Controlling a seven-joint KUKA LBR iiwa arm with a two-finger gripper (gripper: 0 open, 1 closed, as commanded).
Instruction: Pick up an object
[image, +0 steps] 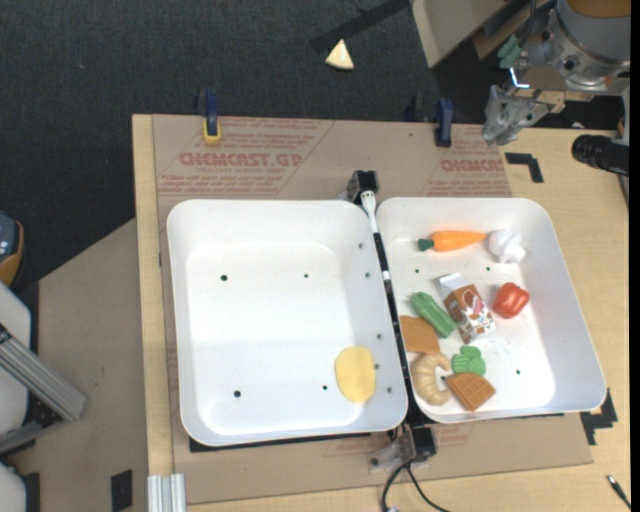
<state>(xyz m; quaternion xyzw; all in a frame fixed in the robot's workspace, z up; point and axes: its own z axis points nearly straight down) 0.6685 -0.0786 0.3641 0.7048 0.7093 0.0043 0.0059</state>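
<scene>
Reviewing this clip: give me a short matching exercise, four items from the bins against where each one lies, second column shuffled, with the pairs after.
Items:
1. carrot
2. yellow disc
3. red pepper
4. croissant

Places:
A. left bin, near corner by the divider
B. right bin, far end, beside a white piece
C. right bin, near edge, touching a brown cracker
D. right bin, right of the snack packet

Pairs: 1-B, 2-A, 3-D, 4-C

The gripper hangs beyond the right bin's far edge, over the board.
</scene>
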